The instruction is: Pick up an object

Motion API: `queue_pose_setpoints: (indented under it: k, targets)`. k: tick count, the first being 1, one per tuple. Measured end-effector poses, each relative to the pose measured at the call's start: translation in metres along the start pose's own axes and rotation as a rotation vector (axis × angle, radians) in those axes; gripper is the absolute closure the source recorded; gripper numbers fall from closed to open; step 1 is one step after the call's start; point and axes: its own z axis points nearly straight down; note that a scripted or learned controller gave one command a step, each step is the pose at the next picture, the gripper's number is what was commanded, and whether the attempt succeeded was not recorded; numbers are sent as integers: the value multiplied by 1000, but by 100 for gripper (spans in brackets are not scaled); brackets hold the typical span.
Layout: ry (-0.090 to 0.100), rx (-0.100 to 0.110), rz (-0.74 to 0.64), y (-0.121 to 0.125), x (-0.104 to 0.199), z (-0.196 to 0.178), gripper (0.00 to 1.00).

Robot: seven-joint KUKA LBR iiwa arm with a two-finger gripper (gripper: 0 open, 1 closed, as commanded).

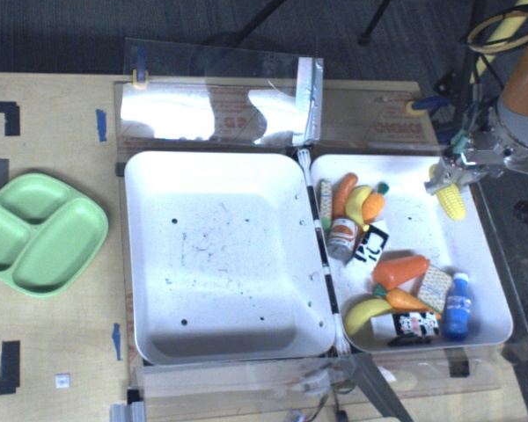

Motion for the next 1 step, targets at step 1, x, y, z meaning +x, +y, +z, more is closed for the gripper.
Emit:
queue_pose_setpoints:
  k: [1]
  targets:
    - [-2,-3,-178,7,-51,4,100]
